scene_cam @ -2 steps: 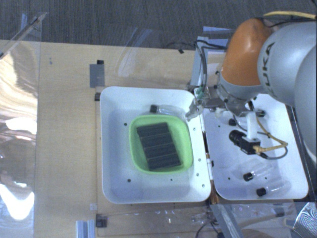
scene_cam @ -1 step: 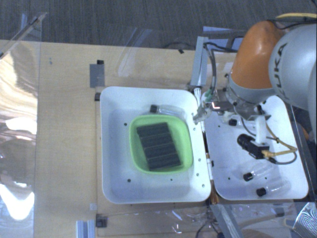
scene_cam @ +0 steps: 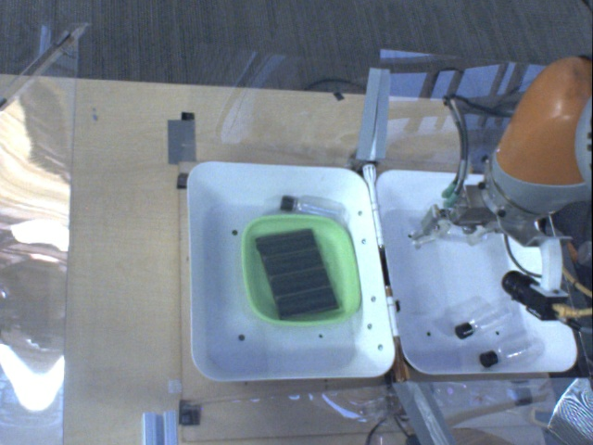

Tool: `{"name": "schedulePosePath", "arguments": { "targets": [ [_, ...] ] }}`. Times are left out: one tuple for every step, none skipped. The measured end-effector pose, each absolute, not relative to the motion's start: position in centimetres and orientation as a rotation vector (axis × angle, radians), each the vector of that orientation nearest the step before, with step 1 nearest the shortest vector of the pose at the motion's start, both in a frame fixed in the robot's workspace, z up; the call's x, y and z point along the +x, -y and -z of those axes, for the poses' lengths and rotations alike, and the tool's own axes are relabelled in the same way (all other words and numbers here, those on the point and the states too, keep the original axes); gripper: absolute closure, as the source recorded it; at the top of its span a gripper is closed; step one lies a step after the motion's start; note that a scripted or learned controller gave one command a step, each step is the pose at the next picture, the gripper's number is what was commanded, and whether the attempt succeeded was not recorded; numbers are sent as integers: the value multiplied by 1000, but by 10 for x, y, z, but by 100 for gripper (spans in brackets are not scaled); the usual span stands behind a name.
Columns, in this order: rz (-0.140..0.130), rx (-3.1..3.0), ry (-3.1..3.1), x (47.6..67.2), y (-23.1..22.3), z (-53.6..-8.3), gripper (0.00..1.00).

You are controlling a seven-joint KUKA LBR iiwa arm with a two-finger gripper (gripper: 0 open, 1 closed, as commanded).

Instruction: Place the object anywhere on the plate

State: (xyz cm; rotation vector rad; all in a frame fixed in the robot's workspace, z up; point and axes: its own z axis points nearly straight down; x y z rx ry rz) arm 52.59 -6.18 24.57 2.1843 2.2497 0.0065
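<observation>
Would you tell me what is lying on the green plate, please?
A dark ribbed rectangular block lies on the green plate, covering most of its middle. Whatever is beneath the block is hidden.

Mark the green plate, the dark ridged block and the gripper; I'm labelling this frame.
green plate (scene_cam: 253, 281): camera view, bare left rim.
dark ridged block (scene_cam: 296, 273): camera view, middle of top face.
gripper (scene_cam: 424, 231): camera view, between its fingertips.

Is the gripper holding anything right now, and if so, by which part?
Nothing shows between the fingers of the gripper; it sits over the right bin.
</observation>
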Motion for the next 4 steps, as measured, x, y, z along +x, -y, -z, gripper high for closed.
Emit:
{"name": "schedulePosePath", "arguments": {
  "targets": [
    [-9, 2361, -2057, 505, 141, -297, 0],
    [-8, 2176, -2248, 489, 188, -395, 0],
    [-3, 1861, -2522, 489, 202, -332, 0],
    [-4, 1952, -2451, 489, 206, -342, 0]
  ]
}}
